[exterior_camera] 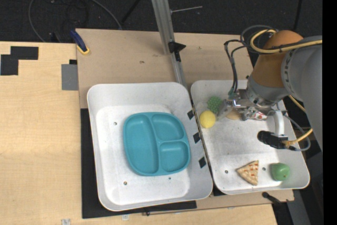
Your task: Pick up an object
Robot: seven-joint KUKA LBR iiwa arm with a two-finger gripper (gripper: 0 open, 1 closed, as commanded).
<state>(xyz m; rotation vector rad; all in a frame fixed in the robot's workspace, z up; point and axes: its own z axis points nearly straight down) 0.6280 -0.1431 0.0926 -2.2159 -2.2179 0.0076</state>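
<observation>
Pincer (231, 109) hangs low just beside the broccoli (214, 103) and lemon (207, 119), likely lining up a grab; its grip I cannot tell.

Two shallow white bins sit side by side on the counter (131, 55). The left bin (105, 166) holds a teal divided tray (156, 143), lying flat near its middle. In the right bin (231, 166) the gripper (237, 107) hangs low over the far end, close to a green leafy piece (214, 103) and a yellow ball (207, 119) just beside it. Near the front edge lie a pizza slice (248, 172) and a green round fruit (279, 170), slightly apart
</observation>
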